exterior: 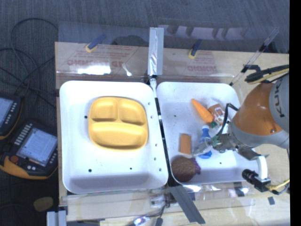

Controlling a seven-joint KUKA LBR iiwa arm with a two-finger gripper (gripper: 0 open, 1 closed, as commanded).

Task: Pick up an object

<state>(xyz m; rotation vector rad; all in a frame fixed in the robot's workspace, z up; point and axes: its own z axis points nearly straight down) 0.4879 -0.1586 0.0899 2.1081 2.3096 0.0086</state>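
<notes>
My main worry from here is the crowding. The hand (210,145) sits low in the right bin (221,169), at the right-centre of the frame, among a tight cluster of small things, and I cannot tell whether it is apart or together because the wrist and the clutter hide it. If it closes where it is, I judge it could pinch the blue object (205,135) off-centre and squirt it sideways, or catch two things at once. It could also shove the brown block (185,143), just to its left, toward the bin wall. The dark round object (184,168) at the lower edge of that bin lies near enough to be knocked as well.

The thing I take as the likely target is the blue object, right beside the hand: small, partly hidden, its shape hard to read. Just above it, toward the upper right of the bin, lies the orange carrot (201,110), tapered and slanted, next to a white and orange packet (217,112). The left bin (70,164) holds a yellow divided tray (118,123), well apart from all this.
</notes>
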